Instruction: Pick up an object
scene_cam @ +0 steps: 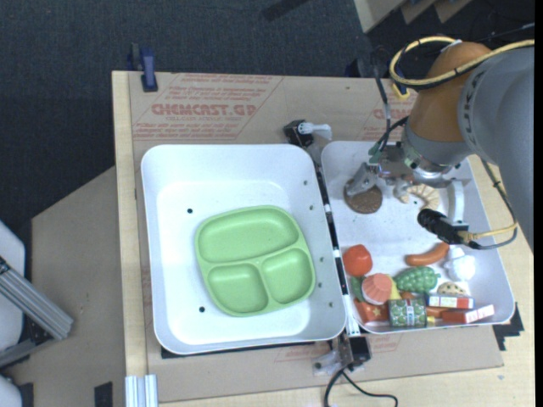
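My gripper (368, 179) is low over the far left part of the right bin (501, 265), at the end of the grey arm with the orange band. A brown round disc (366, 201) lies just below and in front of it on the bin floor, touching it or nearly so. I cannot tell whether the disc is held. A beige ridged piece (421, 196) lies right of the gripper, partly hidden by the wrist.
Toy food crowds the right bin's near end: a red tomato (357, 259), an orange sausage (427, 253), a green bumpy piece (417, 279), a green can (407, 314), a white piece (462, 268). In the left bin (170, 185) sits a green divided tray (253, 259).
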Action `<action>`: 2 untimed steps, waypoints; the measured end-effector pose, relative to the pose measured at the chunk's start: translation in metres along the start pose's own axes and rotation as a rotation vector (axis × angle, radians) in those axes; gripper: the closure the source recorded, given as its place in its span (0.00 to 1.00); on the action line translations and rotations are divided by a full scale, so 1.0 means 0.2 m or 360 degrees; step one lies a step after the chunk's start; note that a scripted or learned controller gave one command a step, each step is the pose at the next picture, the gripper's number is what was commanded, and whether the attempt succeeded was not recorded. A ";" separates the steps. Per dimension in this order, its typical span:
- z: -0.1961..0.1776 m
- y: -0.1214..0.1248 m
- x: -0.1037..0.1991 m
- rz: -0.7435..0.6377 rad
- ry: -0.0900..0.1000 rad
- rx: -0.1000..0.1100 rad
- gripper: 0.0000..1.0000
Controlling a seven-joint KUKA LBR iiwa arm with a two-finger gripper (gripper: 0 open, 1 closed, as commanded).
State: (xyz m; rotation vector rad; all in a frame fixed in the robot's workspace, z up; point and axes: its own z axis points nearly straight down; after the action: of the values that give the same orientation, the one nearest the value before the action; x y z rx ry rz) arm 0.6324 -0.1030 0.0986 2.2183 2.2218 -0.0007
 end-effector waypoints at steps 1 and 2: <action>0.08 -0.01 0.03 0.0001 0.0004 0.0007 0.00; 0.01 0.00 0.03 0.0003 0.0003 -0.0001 1.00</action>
State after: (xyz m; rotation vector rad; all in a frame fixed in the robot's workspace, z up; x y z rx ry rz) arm 0.6330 -0.0977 0.0969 2.2211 2.2205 0.0020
